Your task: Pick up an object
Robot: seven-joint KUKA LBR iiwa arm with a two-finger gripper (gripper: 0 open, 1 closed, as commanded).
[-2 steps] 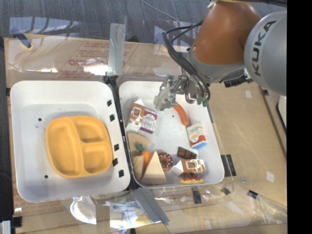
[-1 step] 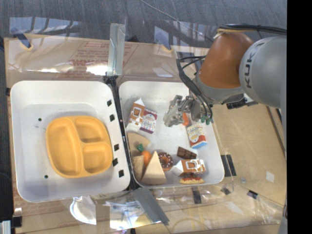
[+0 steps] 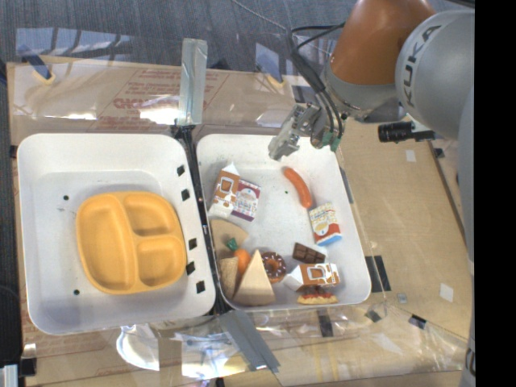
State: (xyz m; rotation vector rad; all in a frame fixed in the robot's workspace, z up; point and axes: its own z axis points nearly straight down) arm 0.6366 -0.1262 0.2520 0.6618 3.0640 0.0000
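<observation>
Bins (image 3: 32,297) hold a yellow tray (image 3: 129,240) (left) and toy food (image 3: 300,185) (right).

The gripper (image 3: 285,145) looks like dull grey metal, under an arm of smooth matt grey casing with a glossy orange band (image 3: 372,35). Directly below it, the right bin (image 3: 351,240) is smooth white plastic with a soft sheen. Just beside the gripper lies a glossy orange-red sausage (image 3: 298,186). Further left, the yellow divided tray (image 3: 130,241) appears matt plastic. Clear, shiny film (image 3: 121,95) covers brown cardboard behind the bins.
</observation>
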